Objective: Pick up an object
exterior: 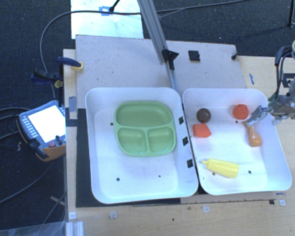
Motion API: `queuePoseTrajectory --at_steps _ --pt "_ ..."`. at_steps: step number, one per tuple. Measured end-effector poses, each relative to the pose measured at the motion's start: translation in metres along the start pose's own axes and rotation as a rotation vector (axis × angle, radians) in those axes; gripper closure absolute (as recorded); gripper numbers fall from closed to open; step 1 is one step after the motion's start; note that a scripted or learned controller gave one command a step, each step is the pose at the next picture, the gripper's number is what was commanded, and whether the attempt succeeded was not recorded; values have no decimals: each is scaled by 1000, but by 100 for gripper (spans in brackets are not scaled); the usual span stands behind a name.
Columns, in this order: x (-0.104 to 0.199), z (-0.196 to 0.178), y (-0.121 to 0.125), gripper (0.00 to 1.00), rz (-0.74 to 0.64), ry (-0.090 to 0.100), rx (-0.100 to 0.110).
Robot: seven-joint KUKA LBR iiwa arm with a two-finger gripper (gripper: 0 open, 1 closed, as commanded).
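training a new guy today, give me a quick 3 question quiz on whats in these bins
1. True or false: the green plate lies in the left bin.
2. Which thing in the right bin lies nearest the camera view's bottom edge? A) brown ball B) yellow bottle C) red ball
3. Fill in: the hand sits just above the orange ____.

Key: 1 true; 2 B; 3 carrot. The red block lies just below the brown ball.
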State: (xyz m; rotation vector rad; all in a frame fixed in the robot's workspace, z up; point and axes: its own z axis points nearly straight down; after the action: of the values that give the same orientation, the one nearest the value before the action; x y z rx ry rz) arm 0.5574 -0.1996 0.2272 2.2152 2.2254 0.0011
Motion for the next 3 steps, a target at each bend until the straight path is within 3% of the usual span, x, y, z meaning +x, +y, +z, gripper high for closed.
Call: queuePoseTrajectory --at_steps 1,3 --pt "5 57 8 0 -1 1 4" --pt "6 126 7 0 -2 1 -5"
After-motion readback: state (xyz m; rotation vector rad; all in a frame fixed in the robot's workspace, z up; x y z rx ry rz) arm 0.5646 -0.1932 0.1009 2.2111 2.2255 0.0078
